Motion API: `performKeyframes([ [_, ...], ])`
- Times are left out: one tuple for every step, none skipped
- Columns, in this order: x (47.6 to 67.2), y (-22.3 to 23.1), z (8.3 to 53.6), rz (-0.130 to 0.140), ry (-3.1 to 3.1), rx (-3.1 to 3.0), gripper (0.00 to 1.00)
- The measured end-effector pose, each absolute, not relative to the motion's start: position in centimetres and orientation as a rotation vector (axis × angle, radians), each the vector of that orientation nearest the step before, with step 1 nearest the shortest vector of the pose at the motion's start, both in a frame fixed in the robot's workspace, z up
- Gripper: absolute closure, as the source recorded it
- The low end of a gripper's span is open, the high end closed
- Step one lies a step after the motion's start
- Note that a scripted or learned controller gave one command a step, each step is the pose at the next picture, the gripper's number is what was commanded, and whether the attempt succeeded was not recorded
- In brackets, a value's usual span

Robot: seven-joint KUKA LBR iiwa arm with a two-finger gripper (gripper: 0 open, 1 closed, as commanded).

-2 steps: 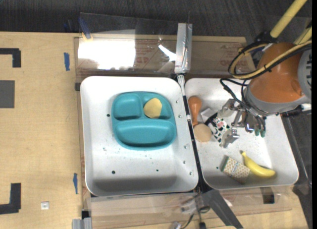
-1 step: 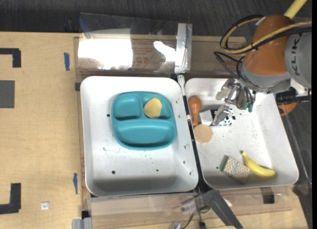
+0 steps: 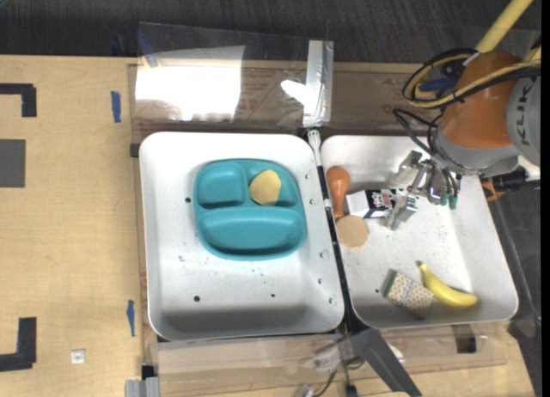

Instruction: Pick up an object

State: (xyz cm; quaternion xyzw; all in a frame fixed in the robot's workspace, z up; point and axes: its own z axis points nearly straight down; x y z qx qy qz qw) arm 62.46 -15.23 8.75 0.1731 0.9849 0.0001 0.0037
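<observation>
tool low over right bin, nothing seen in its grip

left bin (image 3: pixel 163 292): white, shallow, sits on the worktop (image 3: pixel 69 215). a teal divided plate (image 3: pixel 249 230) lies in its upper middle. a yellow round item (image 3: pixel 265 186), maybe a lemon or potato, sits in the plate's upper right compartment. other compartments bare. small dark specks on the bin floor.

behind the bins: a clear plastic sheet (image 3: pixel 215 86) with glare stands along the back edge, a grey strip at its right end.

right bin (image 3: pixel 481 241): white, touching the left bin along the shared wall. an orange-brown wooden piece with a round tan end (image 3: pixel 342 202) lies just beside that wall, upper left of the bin. just right of it a small black and white item (image 3: pixel 375 202), too small to tell what. near the front, a patterned small block or sponge (image 3: pixel 407 294), and touching or just beside it on the right a yellow banana (image 3: pixel 447 290), curved, lying flat.

tool (image 3: pixel 402 208): metal fingers pointing down-left, over the upper middle of the right bin, near the black and white item. cannot tell if the fingers are apart or together; no object visibly between them. banana and block well apart from the tool.

arm (image 3: pixel 485 112): grey with an orange band, comes in from the right, cables looped above it.
</observation>
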Motion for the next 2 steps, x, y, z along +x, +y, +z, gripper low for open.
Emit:
performKeyframes([
  [64.08,-12.71,8.75,-0.015,3.027,0.831,0.00],
  [64.69,-12.34,8.72,-0.057,2.840,1.363,0.00],
])
